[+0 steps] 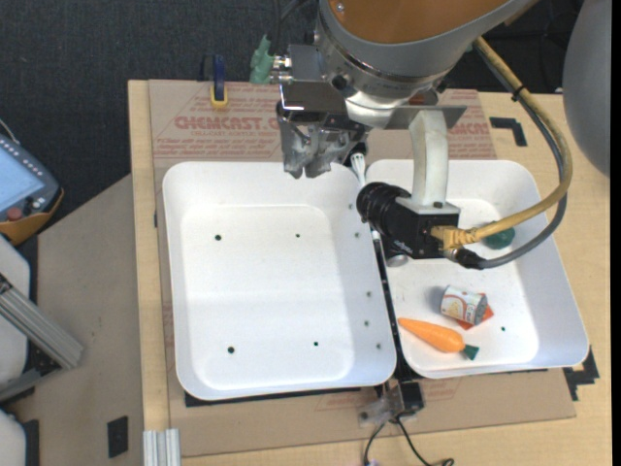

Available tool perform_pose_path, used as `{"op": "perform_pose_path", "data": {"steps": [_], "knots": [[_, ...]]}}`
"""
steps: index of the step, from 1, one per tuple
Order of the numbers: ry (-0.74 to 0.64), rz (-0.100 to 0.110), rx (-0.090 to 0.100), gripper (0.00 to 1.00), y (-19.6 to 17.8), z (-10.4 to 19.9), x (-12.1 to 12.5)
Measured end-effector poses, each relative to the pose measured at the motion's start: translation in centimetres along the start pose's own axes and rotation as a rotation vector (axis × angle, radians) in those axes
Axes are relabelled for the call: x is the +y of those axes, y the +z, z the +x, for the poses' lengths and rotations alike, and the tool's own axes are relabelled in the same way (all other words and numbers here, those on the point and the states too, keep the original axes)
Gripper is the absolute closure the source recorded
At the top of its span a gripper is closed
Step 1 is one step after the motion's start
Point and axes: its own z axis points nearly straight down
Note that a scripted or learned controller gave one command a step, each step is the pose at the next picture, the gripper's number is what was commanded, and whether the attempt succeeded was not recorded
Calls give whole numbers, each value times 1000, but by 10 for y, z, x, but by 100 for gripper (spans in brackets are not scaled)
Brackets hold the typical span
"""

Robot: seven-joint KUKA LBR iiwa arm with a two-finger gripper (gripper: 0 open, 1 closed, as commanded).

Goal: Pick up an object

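Note:
A toy carrot [434,334], orange with a green tip, lies near the front of the right bin [555,304]. Just behind it sits a small printed carton [463,306], tilted. A teal object [500,239] rests further back in that bin, partly hidden by a yellow cable. My gripper [310,155] hangs over the far rim of the left bin [194,260], well away from all three objects. Nothing can be made out in its grasp.
A black module [403,223] on the arm, with a yellow cable [543,202] looping off it, overhangs the divide between the bins. Both bins stand on a cardboard sheet [194,124]. A blue and yellow clamp [219,81] stands at the bench's far edge.

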Motion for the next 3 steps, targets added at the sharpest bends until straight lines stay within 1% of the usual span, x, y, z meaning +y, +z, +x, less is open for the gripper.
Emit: {"op": "perform_pose_path", "data": {"steps": [1,2,3], "knots": [[4,8,-4,100,39,-2,-1],[7,17,-9,100,203,-19,-2],[9,-1,-2,100,177,-63,0]]}}
